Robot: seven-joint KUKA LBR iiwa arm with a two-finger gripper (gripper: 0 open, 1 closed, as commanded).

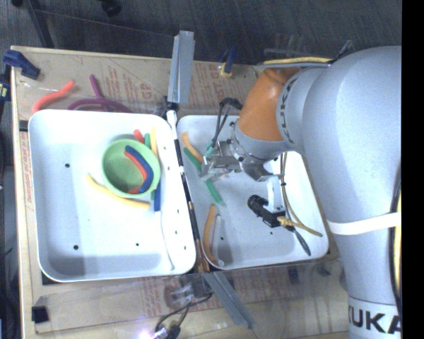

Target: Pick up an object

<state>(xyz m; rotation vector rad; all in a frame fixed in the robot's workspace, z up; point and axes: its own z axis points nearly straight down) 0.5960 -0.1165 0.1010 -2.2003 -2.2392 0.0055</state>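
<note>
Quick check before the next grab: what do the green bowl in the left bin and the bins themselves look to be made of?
The green bowl looks like plastic: even, saturated colour, a smooth rounded rim and a dull sheen. The left bin and right bin look like moulded white plastic too, with rounded corners and a soft, matte surface, though coated metal cannot be ruled out from this view.

Bench (92,69) bears two bins (56,217) (247,249) (side by side).
</note>
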